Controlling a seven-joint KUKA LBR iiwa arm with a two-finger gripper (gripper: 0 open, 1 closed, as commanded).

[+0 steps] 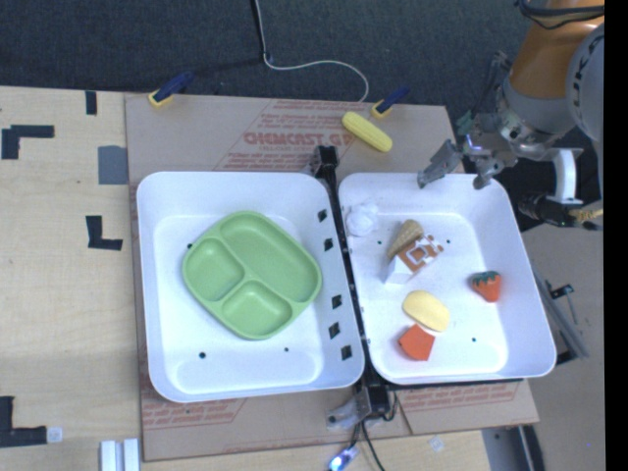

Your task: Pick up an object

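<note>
1. The fingers (437, 168) stand spread apart with nothing between them, the gripper (457, 167) poised over the far rim of the right bin (525, 263).
2. This looks like the approach step: no object is chosen or touched yet.
3. Candidates lie in the right bin: a cone-shaped toy (408, 238) near the middle, a yellow piece (427, 310) touching a red block (417, 343), and what seems to be a strawberry (486, 285) toward the right wall.
4. Next, the arm must move inward over one item and descend.
5. The strawberry sits apart, with open room around it; the yellow-and-red pair is crowded.
6. The left bin (157, 263) holds a green tray (252, 275); a yellow banana (367, 132) lies on the worktop beyond.
</note>
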